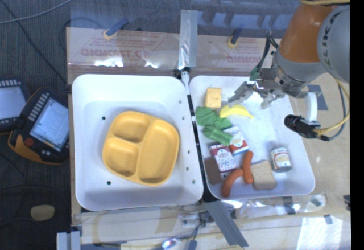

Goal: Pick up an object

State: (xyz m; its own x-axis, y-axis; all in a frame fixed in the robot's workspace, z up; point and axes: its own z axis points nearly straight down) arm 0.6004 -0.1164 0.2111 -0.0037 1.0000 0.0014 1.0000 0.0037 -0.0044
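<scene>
The right bin [296, 186] holds a pale cheese block [213, 97], a yellow banana [236, 111], a green leafy toy [214, 124], a red and white carton [230, 150], two orange sausages [239, 172], a bread slice [263, 175] and a small can [280, 159]. My gripper [253, 95] hovers over the bin's far part, just above and right of the banana. Its fingers are spread open with nothing between them.
The left bin [91, 95] holds a yellow divided plate [141, 147]. A brown block [211, 172] lies by the sausages near the divider. A handheld pendant [42, 126] sits on the floor at the left, outside the bins.
</scene>
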